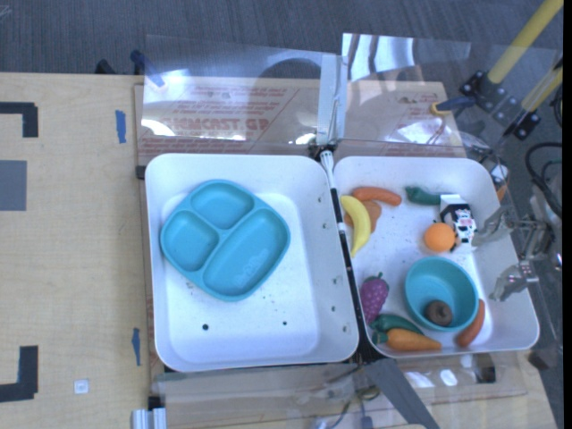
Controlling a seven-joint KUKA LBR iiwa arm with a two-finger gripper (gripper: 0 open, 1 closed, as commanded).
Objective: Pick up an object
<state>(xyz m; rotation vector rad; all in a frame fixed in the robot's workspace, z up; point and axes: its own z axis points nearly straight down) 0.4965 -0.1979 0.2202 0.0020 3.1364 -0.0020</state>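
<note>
While both bins sit side by side on the bench, their contents differ as follows.
Left bin (179, 329): holds a teal divided plate (225, 239) with three compartments, lying toward the bin's upper left; a few dark specks dot the white floor below it.
Right bin (514, 324): crowded with toy food and a teal bowl (440, 293).
Bowl contents: one small brown round piece (438, 311) on the bowl's floor.
Along the left wall: a yellow banana (357, 222), with an orange carrot-like piece (375, 195) just above it and a purple grape bunch (374, 295) lower down.
Upper area: a dark green vegetable (422, 196), a small black-and-white cow figure (460, 222), and an orange fruit (439, 238) touching the cow's left side.
Bottom edge: a green-topped carrot (407, 336) below the bowl, and a red-orange sausage shape (474, 324) just right of the bowl.
Pincer (518, 257): metal parts at the right bin's right rim; whether it is open or closed I cannot tell, and nothing is seen in its grasp.
Bench (63, 239): pale wood with blue tape marks and black corner markers.
Behind the bins: clear plastic sheets over cardboard (232, 119).
Room: dark grey carpet (223, 7), with a yellow pole (532, 29) at upper right.
</note>
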